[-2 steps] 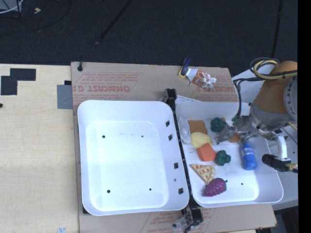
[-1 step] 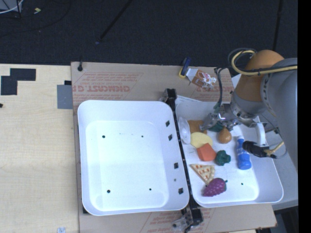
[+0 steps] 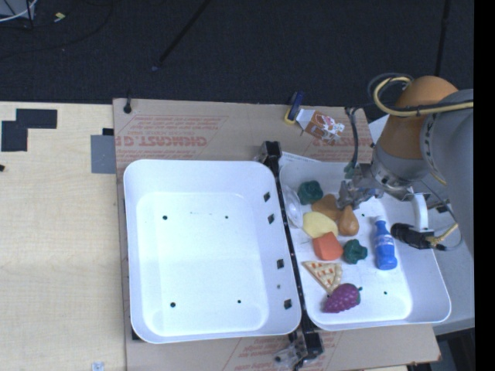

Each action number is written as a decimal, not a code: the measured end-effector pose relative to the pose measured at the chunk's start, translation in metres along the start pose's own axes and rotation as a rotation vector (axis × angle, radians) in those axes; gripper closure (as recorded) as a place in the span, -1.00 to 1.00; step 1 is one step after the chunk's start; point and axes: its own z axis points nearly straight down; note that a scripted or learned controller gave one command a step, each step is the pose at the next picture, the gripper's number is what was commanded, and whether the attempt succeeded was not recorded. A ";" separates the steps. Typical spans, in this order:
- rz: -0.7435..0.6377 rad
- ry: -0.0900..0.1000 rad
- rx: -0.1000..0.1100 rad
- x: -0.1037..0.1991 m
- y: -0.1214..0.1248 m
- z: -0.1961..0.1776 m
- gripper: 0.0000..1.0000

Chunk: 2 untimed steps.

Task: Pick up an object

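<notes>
Item: brown potato-like toy (image 3: 346, 219) under my gripper (image 3: 352, 194). Judged light, rigid, smooth, slip-prone; grasp across its narrow middle. Jaws: state impossible to tell.

Two bins sit side by side on the bench: the left bin (image 3: 203, 250) and the right bin (image 3: 418, 300), their inner walls touching. All the loose things lie in the right bin. A toy bottle (image 3: 384, 245) lies towards its right side. Left of the bottle lie a small block (image 3: 328, 246) and, nearer the camera, a waffle wedge (image 3: 323, 272). A bunch of grapes (image 3: 341, 297) lies nearest the front wall. The gripper (image 3: 353, 194) hangs over the bin's rear part.
</notes>
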 end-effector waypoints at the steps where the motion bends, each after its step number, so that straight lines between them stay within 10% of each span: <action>1: 0.003 0.000 -0.002 0.001 -0.044 0.012 1.00; 2: 0.005 -0.001 -0.005 0.000 -0.042 0.002 1.00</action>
